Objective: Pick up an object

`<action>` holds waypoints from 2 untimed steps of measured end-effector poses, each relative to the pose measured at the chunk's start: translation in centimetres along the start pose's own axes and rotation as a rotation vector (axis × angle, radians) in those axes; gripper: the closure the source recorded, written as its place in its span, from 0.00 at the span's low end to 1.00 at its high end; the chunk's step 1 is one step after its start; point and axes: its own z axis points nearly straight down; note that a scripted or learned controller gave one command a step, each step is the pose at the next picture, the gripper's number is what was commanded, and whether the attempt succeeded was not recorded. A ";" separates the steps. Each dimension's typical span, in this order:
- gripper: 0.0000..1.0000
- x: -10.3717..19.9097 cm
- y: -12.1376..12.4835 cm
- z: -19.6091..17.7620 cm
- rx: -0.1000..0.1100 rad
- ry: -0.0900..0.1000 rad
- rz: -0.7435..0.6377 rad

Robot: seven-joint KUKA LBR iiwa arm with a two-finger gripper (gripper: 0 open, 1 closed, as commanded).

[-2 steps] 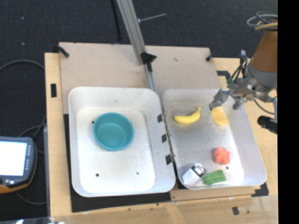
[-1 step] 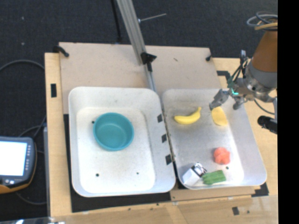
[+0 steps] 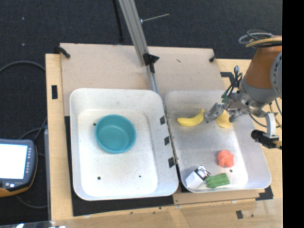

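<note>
Wide tan worktop (image 3: 109, 65), carrying two shallow white bins side by side. Left bin (image 3: 85, 175) holding a teal bowl (image 3: 115, 133), well apart from the action. Right bin (image 3: 256, 172) holding the smaller things, under the grey and orange arm (image 3: 261, 72) reaching in from the right. Down low over the bin's far side, the gripper (image 3: 224, 109), hard against a small yellow object (image 3: 224, 121) and just beside a yellow banana (image 3: 191, 120). Open or clenched: cannot tell from here, too small and blurred. Nothing visibly grasped. Nearer the front edge, a red-orange lump (image 3: 226, 158), then a green piece (image 3: 217, 180) touching a small white and silver item (image 3: 197, 175). Looks like the approach step, lining up on the yellow object or the banana. Next move probably calling for a firm close and a straight lift, clear of the bin wall. No brand, label or readable writing anywhere.
</note>
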 end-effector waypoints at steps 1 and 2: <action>0.00 -0.1 0.1 4.8 -0.006 -0.002 0.002; 1.00 -0.2 0.2 3.4 -0.012 -0.002 0.002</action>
